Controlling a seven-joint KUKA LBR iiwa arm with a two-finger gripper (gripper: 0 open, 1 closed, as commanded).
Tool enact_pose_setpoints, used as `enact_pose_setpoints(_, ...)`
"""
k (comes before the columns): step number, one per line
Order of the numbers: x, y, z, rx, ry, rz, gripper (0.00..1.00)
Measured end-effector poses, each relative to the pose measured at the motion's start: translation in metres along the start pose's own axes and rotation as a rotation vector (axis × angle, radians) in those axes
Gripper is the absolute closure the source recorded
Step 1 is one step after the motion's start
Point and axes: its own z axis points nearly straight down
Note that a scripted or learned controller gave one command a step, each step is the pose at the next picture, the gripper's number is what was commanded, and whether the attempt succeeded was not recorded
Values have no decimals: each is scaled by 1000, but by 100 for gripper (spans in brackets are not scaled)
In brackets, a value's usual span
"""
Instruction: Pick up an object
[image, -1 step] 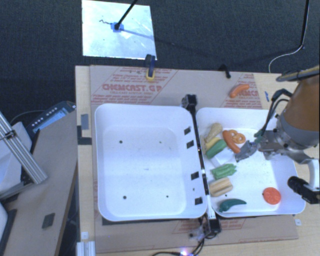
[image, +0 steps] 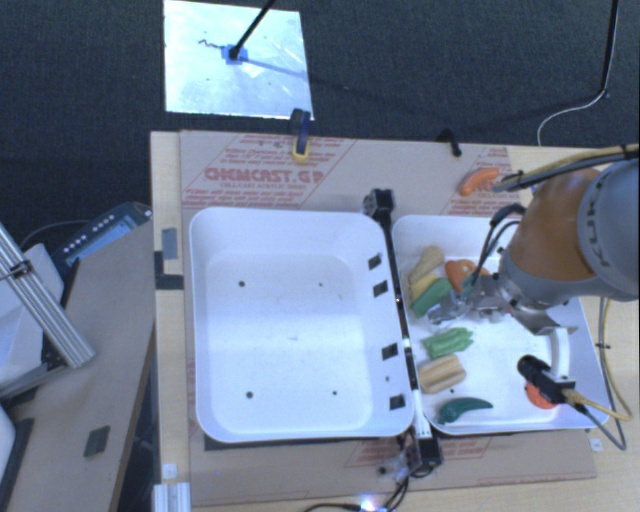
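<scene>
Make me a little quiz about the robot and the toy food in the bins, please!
1. True or false: the toy food lies in the right bin, the one the arm reaches over.
2. Which item lies nearest the front edge of that bin? A) the dark green pepper B) the orange piece C) the yellow piece
3. Fill in: the gripper hangs over the ____ bin.

Key: 1 true. 2 A. 3 right.
</scene>
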Motion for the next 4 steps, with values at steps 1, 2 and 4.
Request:
enact_pose_setpoints(1,22,-5,20,22,4,-4,0)
enact_pose_setpoints(2,22,51,20,17,1,-4,0)
enact_pose_setpoints(4,48,113,-173,0,1,-7,100)
